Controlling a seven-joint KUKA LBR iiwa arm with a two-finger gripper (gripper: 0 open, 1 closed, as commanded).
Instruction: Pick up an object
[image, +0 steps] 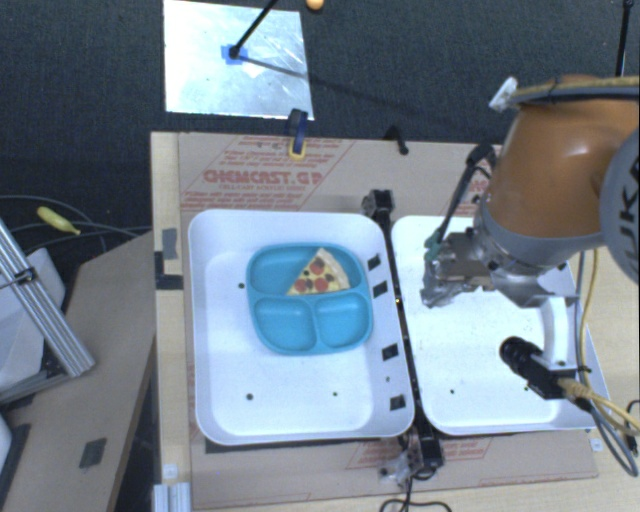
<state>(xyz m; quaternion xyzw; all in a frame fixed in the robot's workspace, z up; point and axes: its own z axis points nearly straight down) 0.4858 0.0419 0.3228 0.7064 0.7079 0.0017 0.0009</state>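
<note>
Pizza slice (321, 273) lies in the far compartment of a blue divided plate (308, 300), inside the left bin (230, 390). Over the right bin (470, 400), near its left wall, hangs the gripper (436, 288); whether it is open or closed cannot be told.

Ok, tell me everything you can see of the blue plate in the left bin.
The blue plate is a rounded, shallow dish that looks like plastic, split by raised ridges into three compartments. It lies flat in the left bin, near the middle. A toy pizza slice lies in the upper compartment, tip pointing away from the camera. The gripper hangs over the right bin, apart from it.
</note>
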